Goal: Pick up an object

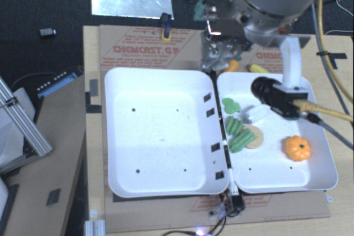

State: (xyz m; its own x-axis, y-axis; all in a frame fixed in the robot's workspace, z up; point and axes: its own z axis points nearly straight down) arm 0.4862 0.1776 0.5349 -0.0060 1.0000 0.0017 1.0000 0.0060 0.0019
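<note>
The small orange pumpkin [297,148] sits in the right bin [318,182] — likely light, smooth, best pinched across its round middle — while the gripper [220,55] hangs over the bin's back edge, its grip impossible to judge.

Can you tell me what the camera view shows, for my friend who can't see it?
A grey robot arm with an orange band reaches over the right bin, its gripper near the bin's back left corner. That bin holds a small orange pumpkin, green toy vegetables and a yellow piece at the back. The left bin sits beside it.
</note>
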